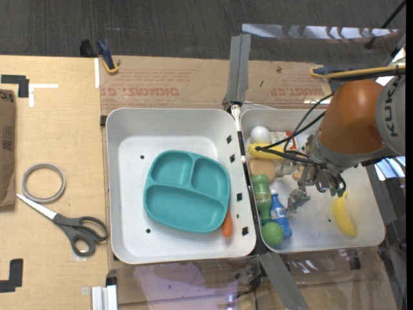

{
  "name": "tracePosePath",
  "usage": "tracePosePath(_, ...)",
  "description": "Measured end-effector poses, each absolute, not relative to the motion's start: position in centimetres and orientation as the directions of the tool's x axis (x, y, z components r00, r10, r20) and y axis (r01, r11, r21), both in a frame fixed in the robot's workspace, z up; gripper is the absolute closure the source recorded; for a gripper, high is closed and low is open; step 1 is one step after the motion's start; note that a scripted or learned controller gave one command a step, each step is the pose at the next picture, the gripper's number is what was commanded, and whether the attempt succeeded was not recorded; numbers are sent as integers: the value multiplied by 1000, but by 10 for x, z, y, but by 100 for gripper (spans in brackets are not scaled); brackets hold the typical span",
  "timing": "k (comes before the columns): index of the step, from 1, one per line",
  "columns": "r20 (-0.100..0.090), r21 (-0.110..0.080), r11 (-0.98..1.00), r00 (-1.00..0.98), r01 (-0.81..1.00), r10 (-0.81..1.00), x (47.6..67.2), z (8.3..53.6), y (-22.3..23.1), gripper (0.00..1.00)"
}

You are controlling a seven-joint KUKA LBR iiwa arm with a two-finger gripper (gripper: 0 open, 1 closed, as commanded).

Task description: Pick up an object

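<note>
Gripper (pixel 298 199) low in right bin (pixel 361 237), grip state cannot be made out. Blue bottle (pixel 278 212) just left of it; banana (pixel 343 217) to its right. Teal plate (pixel 187 191) in left bin (pixel 122 173).

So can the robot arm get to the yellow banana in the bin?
Probably yes. The banana lies by itself on the right bin's floor, nothing covering it, and the end effector hangs close beside it.

Teal tray (pixel 187 191), yellow banana (pixel 344 217), white bins (pixel 122 173).
</note>
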State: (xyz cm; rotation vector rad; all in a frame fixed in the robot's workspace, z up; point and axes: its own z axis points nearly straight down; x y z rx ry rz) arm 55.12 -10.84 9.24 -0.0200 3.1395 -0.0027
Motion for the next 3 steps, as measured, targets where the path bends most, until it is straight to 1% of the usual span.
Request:
tracePosePath(1, 0, 0, 992, -992, 123, 123, 505, 92, -96, 0)
tracePosePath(2, 4, -1, 978, -978, 206, 206, 586, 92, -154, 0)
tracePosePath(3, -5, 0, 1000, -1000, -5, -5, 508, 93, -135, 0)
